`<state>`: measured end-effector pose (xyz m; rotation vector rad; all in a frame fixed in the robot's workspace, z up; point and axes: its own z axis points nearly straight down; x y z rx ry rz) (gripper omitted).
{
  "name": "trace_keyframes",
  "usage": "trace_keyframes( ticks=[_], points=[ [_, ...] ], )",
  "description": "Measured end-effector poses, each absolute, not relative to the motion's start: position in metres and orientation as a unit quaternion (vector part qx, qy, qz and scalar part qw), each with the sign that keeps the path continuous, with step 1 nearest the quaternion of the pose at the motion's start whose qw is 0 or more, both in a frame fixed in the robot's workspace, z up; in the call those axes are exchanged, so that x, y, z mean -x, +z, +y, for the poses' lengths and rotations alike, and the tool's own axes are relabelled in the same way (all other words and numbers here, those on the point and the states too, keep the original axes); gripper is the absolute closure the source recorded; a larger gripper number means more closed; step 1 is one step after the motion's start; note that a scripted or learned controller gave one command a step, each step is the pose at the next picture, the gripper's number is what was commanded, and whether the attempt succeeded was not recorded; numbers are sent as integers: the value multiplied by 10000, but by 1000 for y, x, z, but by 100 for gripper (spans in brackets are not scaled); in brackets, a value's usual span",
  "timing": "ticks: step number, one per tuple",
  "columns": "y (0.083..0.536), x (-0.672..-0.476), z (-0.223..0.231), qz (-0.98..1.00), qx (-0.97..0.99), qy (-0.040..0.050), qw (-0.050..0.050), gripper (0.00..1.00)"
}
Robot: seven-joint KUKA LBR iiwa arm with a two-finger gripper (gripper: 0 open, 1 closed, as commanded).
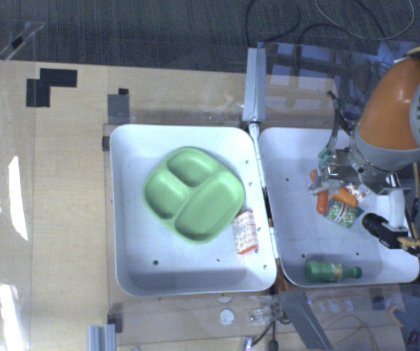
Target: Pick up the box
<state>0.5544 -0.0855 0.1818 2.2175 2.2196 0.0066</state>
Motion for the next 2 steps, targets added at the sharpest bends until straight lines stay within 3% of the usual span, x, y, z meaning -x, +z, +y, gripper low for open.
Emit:
trace_keyframes(
  ticks=[1,2],
  points=[
    [190,-552,-116,6621,-7494,16,20,100],
    [185,-524,-125,6815,-7318,15,20,100]
  ],
)
